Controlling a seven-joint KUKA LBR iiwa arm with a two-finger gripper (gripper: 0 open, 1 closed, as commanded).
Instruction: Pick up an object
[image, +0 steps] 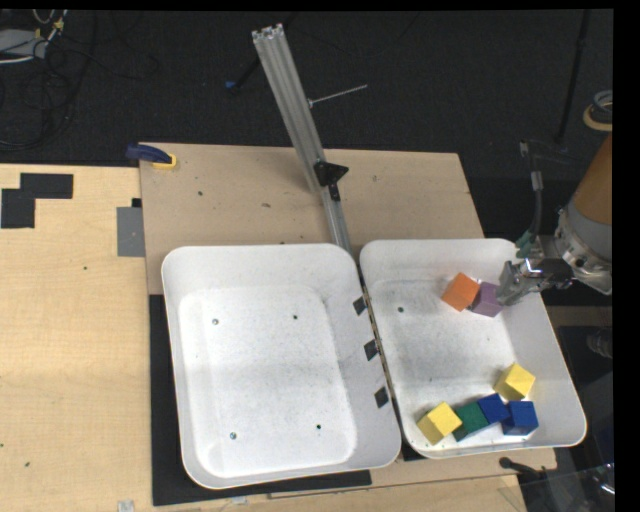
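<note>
In the right bin an orange block lies next to a purple block near the far right wall. Along the near right corner sit two yellow blocks, a green block and two blue blocks. My gripper hangs at the bin's right rim, just right of the purple block and very close to it. Nothing shows between its fingers.
The left bin lies beside the right one, with black clips along the shared edge. A slanted aluminium rail rises behind the bins. A blue and yellow clamp sits at the bench's far left corner.
</note>
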